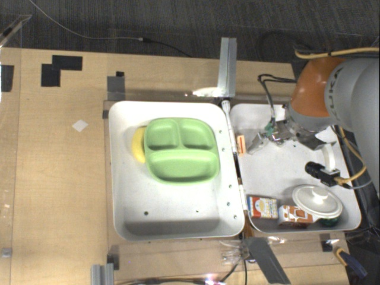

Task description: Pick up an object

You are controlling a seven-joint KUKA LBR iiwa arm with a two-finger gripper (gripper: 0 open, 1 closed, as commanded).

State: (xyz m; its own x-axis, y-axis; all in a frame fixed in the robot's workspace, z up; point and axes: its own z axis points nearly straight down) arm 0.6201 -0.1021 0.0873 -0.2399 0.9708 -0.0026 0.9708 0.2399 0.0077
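Objects for picking lie in the right bin, most of them along its near edge: a small carton with red and white print sits at the near left corner, a brown and white box lies just beside it, and a white lidded bowl rests toward the near right corner, touching or overlapping the brown box. A green item peeks out under the bowl at the near edge. A small orange piece rests against the bin's left wall.

The gripper hangs low over the far left part of the right bin, its grey metal fingers pointing toward the left wall, near the orange piece. Whether the fingers are open or closed cannot be told from this view, and nothing is seen between them. The grey arm with its orange band enters over the bin's far right corner.

The left bin holds a green divided tray in its far half. A yellow thing sticks out from under the tray's left edge.
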